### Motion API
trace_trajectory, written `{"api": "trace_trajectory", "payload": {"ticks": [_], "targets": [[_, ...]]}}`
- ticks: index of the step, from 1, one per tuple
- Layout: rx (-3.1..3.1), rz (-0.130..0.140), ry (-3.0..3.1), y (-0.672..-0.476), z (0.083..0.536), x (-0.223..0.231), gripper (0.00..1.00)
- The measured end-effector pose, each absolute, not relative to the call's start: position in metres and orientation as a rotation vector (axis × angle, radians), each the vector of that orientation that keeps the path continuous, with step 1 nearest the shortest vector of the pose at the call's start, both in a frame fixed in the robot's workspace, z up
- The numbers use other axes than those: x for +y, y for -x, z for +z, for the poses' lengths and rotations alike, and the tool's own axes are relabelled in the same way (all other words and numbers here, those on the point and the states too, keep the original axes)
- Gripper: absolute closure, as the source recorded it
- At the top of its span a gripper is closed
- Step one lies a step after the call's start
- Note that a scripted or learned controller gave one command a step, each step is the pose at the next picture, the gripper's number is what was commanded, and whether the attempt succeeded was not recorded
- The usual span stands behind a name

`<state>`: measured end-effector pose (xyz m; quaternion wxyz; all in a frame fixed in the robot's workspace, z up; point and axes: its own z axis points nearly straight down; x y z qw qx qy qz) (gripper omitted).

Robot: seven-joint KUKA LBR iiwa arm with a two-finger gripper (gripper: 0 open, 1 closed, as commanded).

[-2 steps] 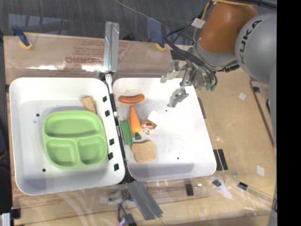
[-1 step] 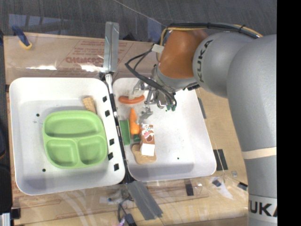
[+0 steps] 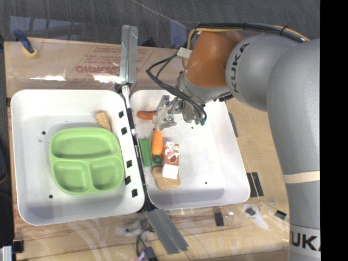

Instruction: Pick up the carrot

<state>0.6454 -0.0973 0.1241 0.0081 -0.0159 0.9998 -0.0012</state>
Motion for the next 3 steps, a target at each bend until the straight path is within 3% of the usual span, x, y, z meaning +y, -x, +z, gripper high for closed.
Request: {"api": "trace_trajectory", "payload": {"ticks": [1, 2, 3], "targets": [[3.089, 0.001, -0.532, -0.651, 0.217, -0.058, 1.0], [3.129, 0.0, -0.229, -0.633, 0.248, -0.017, 1.0], [3.106, -0.001, -0.444, -0.653, 0.255, -0.026, 1.0]]}}
